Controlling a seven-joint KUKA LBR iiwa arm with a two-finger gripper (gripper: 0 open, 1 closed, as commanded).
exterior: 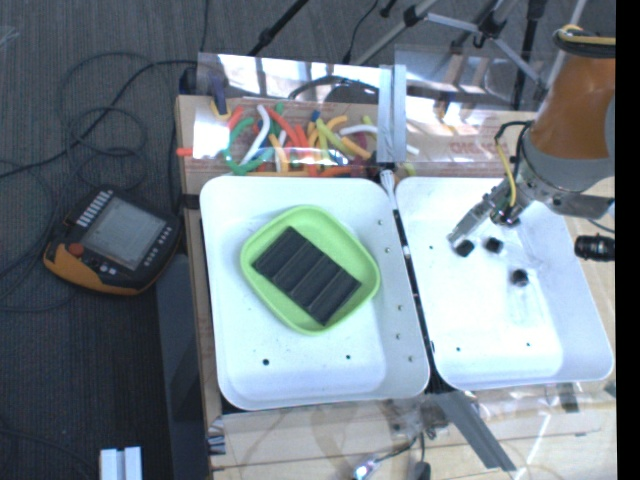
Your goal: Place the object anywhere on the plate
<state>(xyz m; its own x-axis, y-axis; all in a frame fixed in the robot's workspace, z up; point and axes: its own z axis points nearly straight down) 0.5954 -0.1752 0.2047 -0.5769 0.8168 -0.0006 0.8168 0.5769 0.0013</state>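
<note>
I'm looking down on the 2 white bins, and the dark slatted object (305, 274) is lying flat inside the green plate (262, 243), which sits in the left bin (300, 378). It rests near the plate's middle, angled the same way as the plate, with green rim showing all around it. By my read, the placement the task asks for is already met: the object is on the plate and nothing is touching it.

The arm (575, 98) is over on the right side, orange band up top, wrist hanging above the right bin (520, 353). The gripper (478, 226) points down and left toward the bin floor, well apart from the plate. I can make out a grey finger-like part and a small dark piece beside it, but from this slant I cannot tell whether the pincer is spread or pressed together. I see nothing pinched in it.

2 small dark bits lie on the right bin's floor near the gripper; I can't say what they are.

So what's left, as I judge it: nothing on the object itself. At most the arm needs to clear away from the bins. The plate's load looks settled, not perched on the rim.
</note>
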